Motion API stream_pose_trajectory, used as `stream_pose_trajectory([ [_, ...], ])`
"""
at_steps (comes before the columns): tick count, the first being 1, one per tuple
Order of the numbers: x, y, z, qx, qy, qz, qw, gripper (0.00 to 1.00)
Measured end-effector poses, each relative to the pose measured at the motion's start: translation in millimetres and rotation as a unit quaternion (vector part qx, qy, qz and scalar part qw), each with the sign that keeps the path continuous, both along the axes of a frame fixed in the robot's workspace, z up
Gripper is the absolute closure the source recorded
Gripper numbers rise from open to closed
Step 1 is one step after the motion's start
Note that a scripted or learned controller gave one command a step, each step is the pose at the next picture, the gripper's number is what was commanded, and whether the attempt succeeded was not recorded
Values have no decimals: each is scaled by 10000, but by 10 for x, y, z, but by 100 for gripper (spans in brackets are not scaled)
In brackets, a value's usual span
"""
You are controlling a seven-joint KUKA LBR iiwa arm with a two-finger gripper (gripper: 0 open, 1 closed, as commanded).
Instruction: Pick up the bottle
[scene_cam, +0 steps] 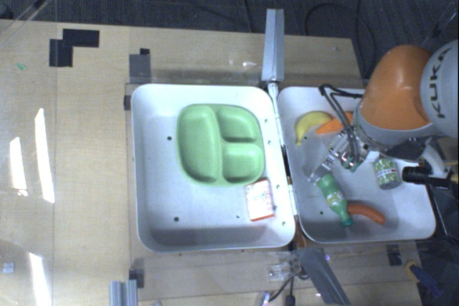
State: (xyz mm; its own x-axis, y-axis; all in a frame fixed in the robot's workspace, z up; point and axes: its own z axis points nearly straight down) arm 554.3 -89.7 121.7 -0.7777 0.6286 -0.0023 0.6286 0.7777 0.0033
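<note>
A green bottle lies on its side in the right bin, running diagonally from upper left to lower right, its lower end close to the front wall. My gripper hangs just above and behind the bottle's upper end, under the arm's orange band. From this slant I cannot say whether it touches the bottle. Nothing visibly sits inside the gripper.
The right bin also holds a yellow banana, an orange piece beside it, a small green-labelled can and a red-orange stick by the bottle's lower end. The left bin holds a green divided plate and a small red-and-white carton.
</note>
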Motion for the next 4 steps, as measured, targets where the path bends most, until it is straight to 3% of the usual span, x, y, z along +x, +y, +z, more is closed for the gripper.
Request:
stream_pose_trajectory([
  [1, -584, -243, -328, 0, -73, -536, 9985, 0],
  [2, -551, -233, -231, 10, -96, -532, 9985, 100],
  [3, -440, -350, -320, -3, -53, 45, 10000, 100],
  [4, -37, 290, 624, -6, -14, 521, 9986, 100],
])
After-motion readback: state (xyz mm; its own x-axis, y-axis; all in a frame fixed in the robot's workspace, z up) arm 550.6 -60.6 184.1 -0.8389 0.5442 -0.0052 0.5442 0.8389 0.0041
